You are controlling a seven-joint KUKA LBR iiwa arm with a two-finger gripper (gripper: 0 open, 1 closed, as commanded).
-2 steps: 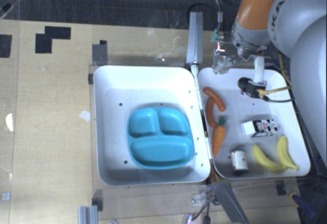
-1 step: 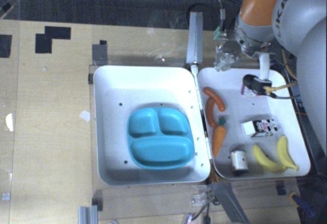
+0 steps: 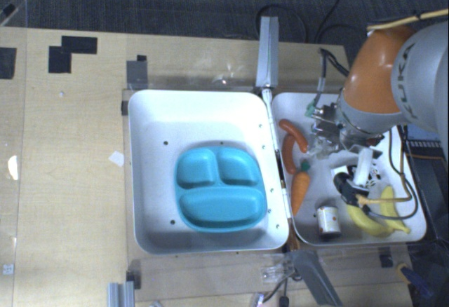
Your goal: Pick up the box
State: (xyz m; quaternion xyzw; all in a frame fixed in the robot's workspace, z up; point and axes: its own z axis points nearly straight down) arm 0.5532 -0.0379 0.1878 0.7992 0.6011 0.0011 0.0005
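Of the 2 shallow white bins, the right bin (image 3: 351, 241) is holding at its near edge a small pale silver-and-tan container (image 3: 327, 220), just beside a curved yellow banana (image 3: 372, 221). It is too blurred to tell whether this is the box or a can. A blue 3-compartment plastic plate (image 3: 221, 186) is lying flat in the left bin (image 3: 154, 151). Farther back in the right bin, a tapered orange carrot (image 3: 299, 191) is lying near the left wall, with a reddish sausage (image 3: 295, 136) beyond it. The gripper (image 3: 326, 139) is hanging just beside the sausage, apart from the container; whether it is open or closed cannot be told. The grey arm (image 3: 382, 74) is reaching in from the right.
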